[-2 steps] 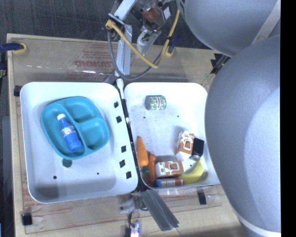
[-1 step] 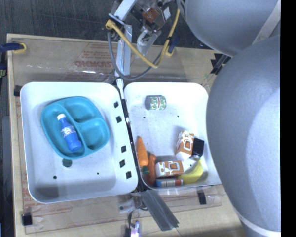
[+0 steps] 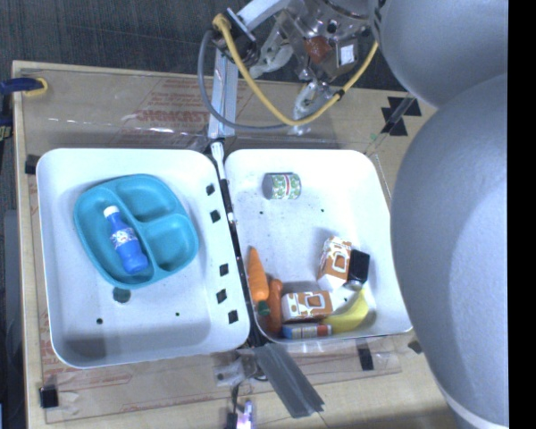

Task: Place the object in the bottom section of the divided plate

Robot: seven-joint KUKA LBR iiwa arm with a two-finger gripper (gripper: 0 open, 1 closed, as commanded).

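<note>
In the camera view, a small blue plastic bottle (image 3: 124, 239) with a white cap lay in the left section of the round blue divided plate (image 3: 165, 199) in the left white bin (image 3: 62, 329), its long axis running up-down. The two-finger gripper (image 3: 308, 105) hung well apart, above the right bin (image 3: 375, 195); whether it was wide or narrow, I cannot tell.

faint red print on the clear sheet (image 3: 174, 105) over the bench, behind the bins, too washed out to read. blue bottle (image 3: 125, 239) on the divided plate (image 3: 174, 204) has a label w/ marks, illegible. can (image 3: 282, 186) and small boxes (image 3: 335, 262) carry printed graphics, no words i can make out.
</note>
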